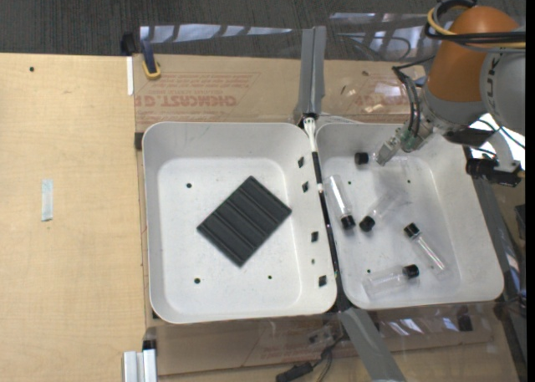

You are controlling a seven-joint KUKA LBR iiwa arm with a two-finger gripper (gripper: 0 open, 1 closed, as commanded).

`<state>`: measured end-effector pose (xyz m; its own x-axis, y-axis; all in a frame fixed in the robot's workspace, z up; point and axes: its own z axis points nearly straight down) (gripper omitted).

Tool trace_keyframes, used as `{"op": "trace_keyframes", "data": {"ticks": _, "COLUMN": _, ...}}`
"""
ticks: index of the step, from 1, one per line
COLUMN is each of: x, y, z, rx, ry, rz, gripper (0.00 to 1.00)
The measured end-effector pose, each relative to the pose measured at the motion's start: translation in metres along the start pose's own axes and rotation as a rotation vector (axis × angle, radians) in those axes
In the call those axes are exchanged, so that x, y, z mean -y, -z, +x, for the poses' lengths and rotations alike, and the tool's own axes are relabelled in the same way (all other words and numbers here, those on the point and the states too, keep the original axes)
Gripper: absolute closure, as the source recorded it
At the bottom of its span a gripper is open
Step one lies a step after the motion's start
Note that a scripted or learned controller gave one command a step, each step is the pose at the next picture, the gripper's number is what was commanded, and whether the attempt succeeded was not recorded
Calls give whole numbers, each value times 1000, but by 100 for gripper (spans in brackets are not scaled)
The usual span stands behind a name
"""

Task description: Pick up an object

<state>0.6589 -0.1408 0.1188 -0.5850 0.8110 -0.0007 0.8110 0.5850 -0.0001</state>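
A blue-handled clamp [149, 61] grips the cardboard sheet [217, 96] behind the bins, beside a wooden bench top [67, 205].

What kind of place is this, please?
Probably a robotics lab or test bench: a robot arm reaches over two white bins on a wooden bench. One holds a dark ridged pad, the other clear tubes.

Robotics lab: KUKA arm [468, 63] over white bins [167, 205] on cardboard-lined bench [67, 163], carpet floor.

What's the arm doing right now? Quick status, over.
Gripper low over right bin, near its far edge, nothing seen held. Clear tubes with black caps scattered below. Dark ridged pad in left bin. Nothing blocking.
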Motion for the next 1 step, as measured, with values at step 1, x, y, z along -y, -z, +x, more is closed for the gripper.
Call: {"op": "trace_keyframes", "data": {"ticks": 1, "x": 86, "y": -27, "z": 17, "rx": 0, "ry": 99, "rz": 0, "gripper": 0}}
